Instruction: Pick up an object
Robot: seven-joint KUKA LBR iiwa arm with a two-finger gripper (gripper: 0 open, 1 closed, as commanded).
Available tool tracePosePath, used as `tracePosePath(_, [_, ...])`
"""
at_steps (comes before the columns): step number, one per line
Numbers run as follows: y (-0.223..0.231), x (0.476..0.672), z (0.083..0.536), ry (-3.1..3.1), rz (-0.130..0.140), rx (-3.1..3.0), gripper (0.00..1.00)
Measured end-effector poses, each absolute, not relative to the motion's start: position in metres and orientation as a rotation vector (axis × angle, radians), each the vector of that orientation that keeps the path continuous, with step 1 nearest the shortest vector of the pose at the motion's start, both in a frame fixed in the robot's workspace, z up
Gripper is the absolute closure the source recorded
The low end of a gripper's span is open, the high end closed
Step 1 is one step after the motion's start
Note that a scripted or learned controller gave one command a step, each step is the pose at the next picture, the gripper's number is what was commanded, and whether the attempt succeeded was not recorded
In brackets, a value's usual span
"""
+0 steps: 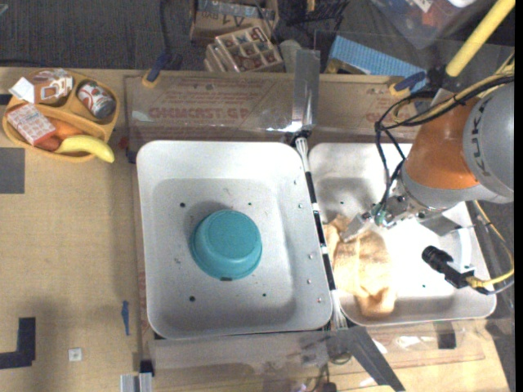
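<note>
A tan, crumpled soft object (366, 266) lies in the right bin (343, 170), along its left wall and down to the near edge. My gripper (364, 224) hangs just over the object's upper end, reaching in from the right below the orange band of the arm. Its tip looks close to or touching the tan object, and I cannot see whether anything is between its fingers. A teal bowl (227, 243) sits upside down in the middle of the left bin (163, 178).
A yellow tray (49, 129) with a banana and small packages rests on the bench at the far left. A cardboard wall (221, 104) runs behind both bins. Boxes and cables clutter the floor beyond it.
</note>
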State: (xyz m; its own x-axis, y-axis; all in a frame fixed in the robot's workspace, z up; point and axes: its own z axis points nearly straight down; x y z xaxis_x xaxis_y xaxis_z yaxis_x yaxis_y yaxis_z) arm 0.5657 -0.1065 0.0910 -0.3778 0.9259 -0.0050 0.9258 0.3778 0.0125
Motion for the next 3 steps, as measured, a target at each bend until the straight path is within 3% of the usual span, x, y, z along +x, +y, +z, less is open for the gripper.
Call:
tracePosePath(1, [-0.107,0.567,0.102,2.594,0.017,1.748,1.00])
tracePosePath(2, [-0.107,0.567,0.102,2.594,0.016,1.748,0.00])
tracePosePath(3, [-0.103,0.552,0.092,2.666,0.012,1.634,0.00])
